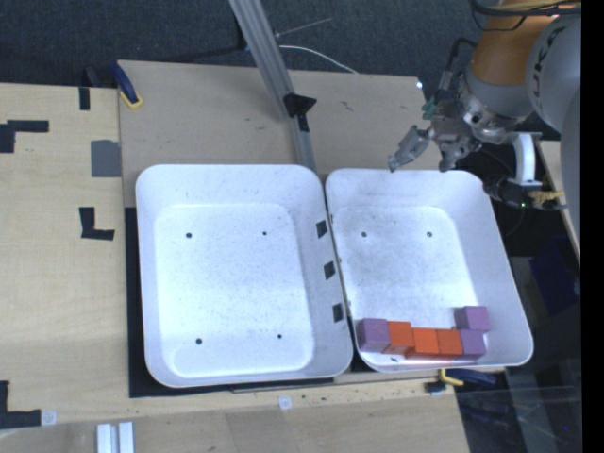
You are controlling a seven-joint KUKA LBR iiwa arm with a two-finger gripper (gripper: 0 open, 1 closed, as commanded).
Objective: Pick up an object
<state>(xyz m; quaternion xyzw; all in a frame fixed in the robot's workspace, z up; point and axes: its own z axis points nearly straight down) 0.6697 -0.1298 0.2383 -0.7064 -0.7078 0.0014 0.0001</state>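
- Hovering over the far rim of the right shallow white plastic bin (491, 243), the grey two-finger gripper (421, 156) sits high in the camera view; fingers look spread w/ nothing between them.
- Task blocks lie along that bin's near edge, well apart from the gripper: purple foam cube (374, 333) at left, orange foam blocks (427, 341) touching it in a row, two more purple cubes (472, 330) at the right end.
- Left shallow white plastic bin (151, 253) sits just beside the right one.
- No readable writing or brand marks anywhere.
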